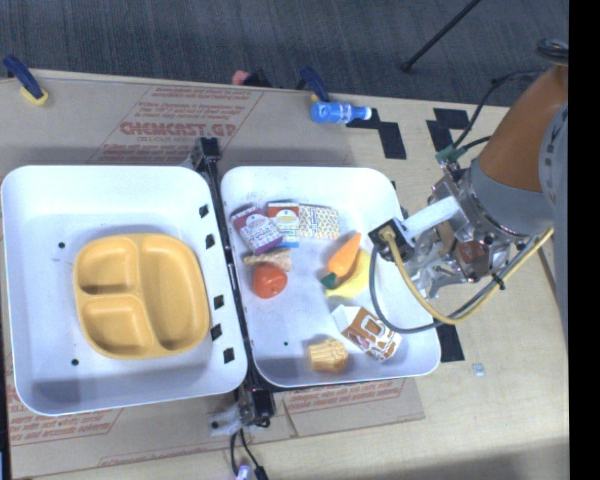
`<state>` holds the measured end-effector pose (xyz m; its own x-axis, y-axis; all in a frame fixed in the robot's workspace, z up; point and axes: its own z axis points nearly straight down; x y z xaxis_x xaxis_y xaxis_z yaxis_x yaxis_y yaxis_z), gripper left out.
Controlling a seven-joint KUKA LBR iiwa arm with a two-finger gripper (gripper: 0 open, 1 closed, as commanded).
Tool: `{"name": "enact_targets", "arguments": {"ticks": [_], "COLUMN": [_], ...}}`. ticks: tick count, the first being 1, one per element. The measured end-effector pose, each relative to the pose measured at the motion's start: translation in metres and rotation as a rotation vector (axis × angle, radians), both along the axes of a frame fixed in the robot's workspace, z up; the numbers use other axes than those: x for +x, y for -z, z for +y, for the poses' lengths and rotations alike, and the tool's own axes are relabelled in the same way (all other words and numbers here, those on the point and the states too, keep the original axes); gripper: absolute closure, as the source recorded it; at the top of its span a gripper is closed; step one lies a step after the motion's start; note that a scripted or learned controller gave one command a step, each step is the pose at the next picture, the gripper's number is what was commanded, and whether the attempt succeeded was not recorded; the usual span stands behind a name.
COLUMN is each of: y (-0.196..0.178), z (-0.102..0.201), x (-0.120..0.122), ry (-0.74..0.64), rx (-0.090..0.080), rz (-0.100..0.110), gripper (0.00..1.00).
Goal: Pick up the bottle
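Blue bottle (340, 113) lying on the counter (500, 408) beyond the right bin (405, 360), outside both bins; claw (432, 268) at that bin's right rim, its opening impossible to tell. Likely failure: descending among the snack packets (290, 223) and carrot (344, 255), closing on clutter, or nudging the lying bottle so it rolls.

- Bench (480, 408), pale wood, carrying a printed cardboard sheet (180, 118).
- Sitting side by side on the cardboard, touching: left bin (30, 368) and right bin (300, 353).
- Lying beyond the right bin, on the cardboard's far edge: blue bottle (338, 113).
- Gripping the far edge: blue clamps (25, 80).
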<state>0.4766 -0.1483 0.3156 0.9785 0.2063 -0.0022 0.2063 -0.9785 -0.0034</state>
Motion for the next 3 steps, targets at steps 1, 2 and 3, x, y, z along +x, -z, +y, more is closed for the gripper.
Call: {"name": "enact_targets", "arguments": {"ticks": [1,2,3], "y": [0.029,0.019,0.052], "z": [-0.063,-0.062,-0.062], "x": [-0.001,-0.001,-0.001], "ry": [0.001,-0.007,0.001], "rx": [0.001,0.005,0.001], "rz": [0.003,0.007,0.003], "gripper": [1.0,1.0,1.0]}}
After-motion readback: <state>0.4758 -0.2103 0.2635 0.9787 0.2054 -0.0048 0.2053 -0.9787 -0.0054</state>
